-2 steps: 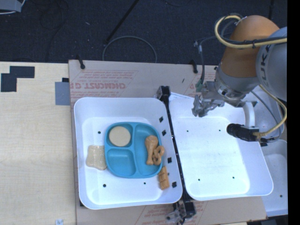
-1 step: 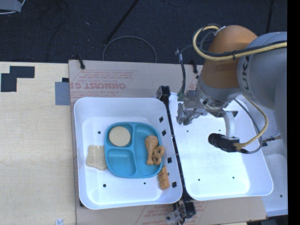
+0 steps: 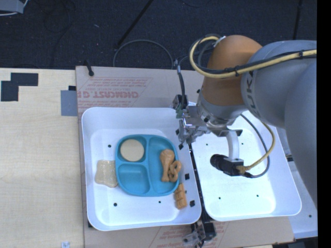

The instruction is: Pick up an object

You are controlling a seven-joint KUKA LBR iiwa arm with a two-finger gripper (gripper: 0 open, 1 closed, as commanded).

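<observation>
Approach step: gripper (image 3: 185, 130) sits over the bins' shared rim, finger state indiscernible; nearest candidate, pretzel-like piece (image 3: 169, 165), lies in blue tray (image 3: 135, 181), left bin (image 3: 95, 138); next: shift left, descend.

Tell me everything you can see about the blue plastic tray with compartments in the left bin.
The blue plastic divided tray lies flat in the left white bin, slightly turned. It has rounded corners and three compartments. The upper left one holds a round beige disc; the right one holds a tan pretzel-like piece; the lower one looks bare. A pale bread-like piece touches its left edge.
</observation>
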